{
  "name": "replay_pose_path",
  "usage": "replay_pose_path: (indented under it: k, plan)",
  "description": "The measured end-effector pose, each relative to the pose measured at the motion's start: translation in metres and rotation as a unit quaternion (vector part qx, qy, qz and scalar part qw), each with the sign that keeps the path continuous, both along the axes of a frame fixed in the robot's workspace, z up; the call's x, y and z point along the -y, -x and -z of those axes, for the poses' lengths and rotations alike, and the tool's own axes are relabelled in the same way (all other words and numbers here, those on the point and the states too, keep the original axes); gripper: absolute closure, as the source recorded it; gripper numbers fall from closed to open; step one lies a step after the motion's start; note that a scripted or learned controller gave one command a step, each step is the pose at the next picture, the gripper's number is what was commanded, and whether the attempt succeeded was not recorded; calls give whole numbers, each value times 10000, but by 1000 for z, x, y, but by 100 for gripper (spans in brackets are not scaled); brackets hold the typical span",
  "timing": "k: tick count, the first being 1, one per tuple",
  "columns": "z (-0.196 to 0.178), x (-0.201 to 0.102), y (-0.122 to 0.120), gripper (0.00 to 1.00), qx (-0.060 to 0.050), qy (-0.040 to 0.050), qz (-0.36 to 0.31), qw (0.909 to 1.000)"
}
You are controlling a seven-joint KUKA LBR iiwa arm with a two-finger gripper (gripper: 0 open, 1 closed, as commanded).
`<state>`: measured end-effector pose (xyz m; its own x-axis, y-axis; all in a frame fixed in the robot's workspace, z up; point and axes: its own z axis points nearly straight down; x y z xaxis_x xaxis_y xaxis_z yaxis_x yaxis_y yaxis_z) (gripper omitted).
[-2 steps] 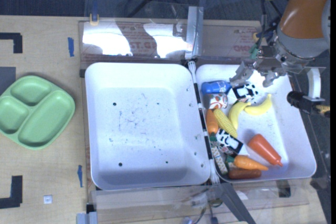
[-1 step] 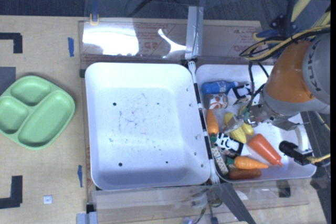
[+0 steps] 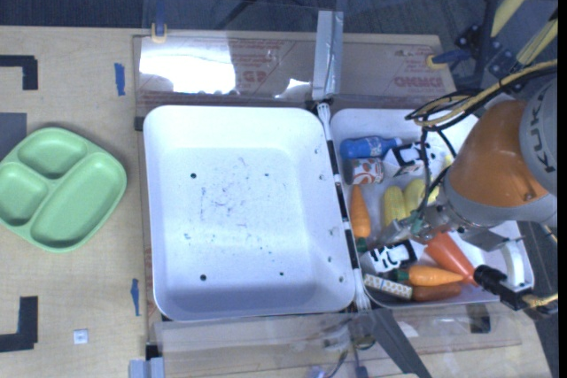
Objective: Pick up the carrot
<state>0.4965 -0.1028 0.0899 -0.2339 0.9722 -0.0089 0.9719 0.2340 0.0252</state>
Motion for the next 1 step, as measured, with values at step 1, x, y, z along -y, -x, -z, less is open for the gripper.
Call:
replay_pose_path:
  k: [1]
  plan:
    - [-9,0,1,100,-22,-7,1,10000]
